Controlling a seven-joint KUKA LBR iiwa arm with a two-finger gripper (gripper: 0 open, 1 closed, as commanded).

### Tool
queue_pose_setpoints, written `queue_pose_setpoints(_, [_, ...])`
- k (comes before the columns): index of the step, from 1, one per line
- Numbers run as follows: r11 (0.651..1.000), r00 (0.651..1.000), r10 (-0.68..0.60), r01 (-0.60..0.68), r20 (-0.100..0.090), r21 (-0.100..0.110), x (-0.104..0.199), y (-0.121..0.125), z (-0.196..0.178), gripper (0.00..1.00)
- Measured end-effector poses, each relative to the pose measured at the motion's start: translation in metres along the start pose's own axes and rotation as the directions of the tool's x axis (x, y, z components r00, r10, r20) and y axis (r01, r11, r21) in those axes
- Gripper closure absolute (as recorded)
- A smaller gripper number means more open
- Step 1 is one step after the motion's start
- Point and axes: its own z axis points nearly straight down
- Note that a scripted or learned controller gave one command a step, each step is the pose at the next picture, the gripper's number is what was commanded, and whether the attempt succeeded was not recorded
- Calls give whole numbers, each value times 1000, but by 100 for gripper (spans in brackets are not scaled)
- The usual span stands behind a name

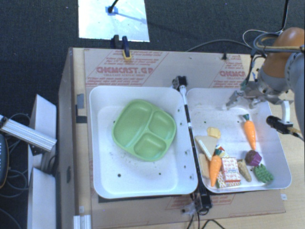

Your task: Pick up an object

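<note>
Nearest in the right bin (pixel 281 173) a cluster of toy food crowds the near wall: a small carton (pixel 230 171) with red print, a short carrot (pixel 215 168) leaning against it on its left, a tan piece (pixel 244 171) just to the right, then a green knobbly piece (pixel 263 174) in the near right corner and a purple one (pixel 253 157) just beyond it. A pale wedge (pixel 204 144) lies left of the carrot, and a small yellow piece (pixel 214 133) sits a little farther back. Farther still, apart from the rest, a longer carrot (pixel 249 132) lies with its green top pointing away. The left bin (pixel 102 175) holds a green divided plate (pixel 144 129).

No object has been picked yet. The long carrot looks the soundest choice, since it lies clear of its neighbours and close to the pincer; I would come straight down over its thick middle, with the fingers set across its width, not along it. The crowded near group risks nudging several pieces at once.

The pincer (pixel 241 98) hangs over the far part of the right bin, beyond the long carrot's top, and nothing sits between its fingers; whether they are spread or closed I cannot tell. The grey arm (pixel 276 78) with its orange band reaches in from the far right corner of the bench, wrist bent down and leftward.
</note>
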Motion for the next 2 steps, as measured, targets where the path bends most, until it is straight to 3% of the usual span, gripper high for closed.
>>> queue_pose_setpoints(1, [1000, 1000, -3, 3, 2, -4, -1, 1, -12, 100])
queue_pose_setpoints(2, [1000, 1000, -3, 3, 2, -4, 0, 1, -12, 0])
